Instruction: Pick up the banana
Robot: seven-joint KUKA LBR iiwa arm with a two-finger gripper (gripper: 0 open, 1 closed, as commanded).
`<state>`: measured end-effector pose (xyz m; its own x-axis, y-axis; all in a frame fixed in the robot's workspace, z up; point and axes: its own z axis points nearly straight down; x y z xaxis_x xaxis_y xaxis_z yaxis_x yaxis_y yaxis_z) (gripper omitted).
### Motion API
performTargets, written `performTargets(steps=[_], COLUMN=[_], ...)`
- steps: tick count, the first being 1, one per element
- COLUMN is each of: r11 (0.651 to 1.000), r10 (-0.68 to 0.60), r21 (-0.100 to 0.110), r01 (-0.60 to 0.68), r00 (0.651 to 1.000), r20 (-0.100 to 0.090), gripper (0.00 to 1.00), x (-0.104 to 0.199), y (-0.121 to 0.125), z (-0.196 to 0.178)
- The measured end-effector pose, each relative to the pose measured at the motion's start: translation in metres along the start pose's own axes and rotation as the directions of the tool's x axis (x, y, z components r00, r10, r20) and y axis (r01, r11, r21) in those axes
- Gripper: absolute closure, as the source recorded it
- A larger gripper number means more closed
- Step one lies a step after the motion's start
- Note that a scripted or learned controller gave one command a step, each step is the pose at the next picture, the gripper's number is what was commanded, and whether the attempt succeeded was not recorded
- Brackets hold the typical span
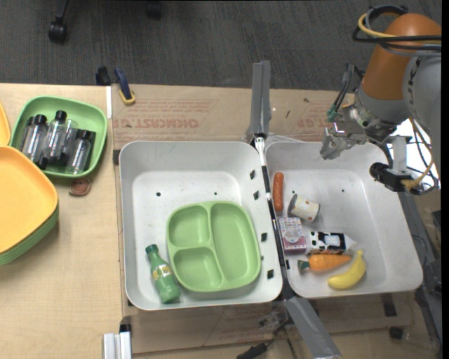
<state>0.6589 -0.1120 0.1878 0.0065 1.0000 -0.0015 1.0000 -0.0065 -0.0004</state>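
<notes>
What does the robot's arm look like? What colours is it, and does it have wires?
The arm is rounded and grey, with a big orange band above the wrist. A yellow cable loops over the top of it, and thin dark and white wires hang on its right. At its end sits a small grey metal gripper, beside a black fitting. No markings are readable.

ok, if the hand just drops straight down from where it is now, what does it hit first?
Probably bare floor at the back of the right bin. The hand hangs near the back rim, well away from the banana. Depth is unclear.
</notes>
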Motion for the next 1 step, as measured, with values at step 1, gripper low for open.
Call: performTargets(steps=[1], r11=[0.961], r10=[0.276], r21=[0.002], r01=[-0.276], r00=[0.961], r20=[0.001], gripper=[1.00], x=[-0.0287], y=[-0.0166], z=[-0.1082])
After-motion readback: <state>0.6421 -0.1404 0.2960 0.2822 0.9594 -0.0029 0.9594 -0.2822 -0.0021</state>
